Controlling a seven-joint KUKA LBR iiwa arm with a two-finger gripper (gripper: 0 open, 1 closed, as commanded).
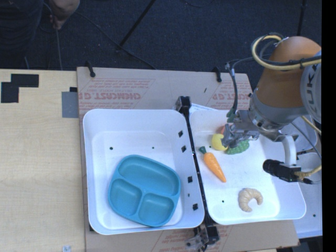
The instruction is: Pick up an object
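Arm reaching into the right bin [294, 206].
Gripper [231, 139] is hovering at the lemon [218, 142]; I cannot tell its grip.

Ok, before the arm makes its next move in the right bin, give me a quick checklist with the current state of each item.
1. Gripper is over the right bin: ok, it sits low at the bin's far left part.
2. A target lies under it: ok, the yellow item and the green item are right at the gripper.
3. Something is held between the fingers: cannot tell, the wrist hides them.
4. Carrot is out of the way: ok, it lies apart, nearer the camera.
5. Croissant is undisturbed: ok, near the front rim.
6. Blue tray lies in the left bin: ok.
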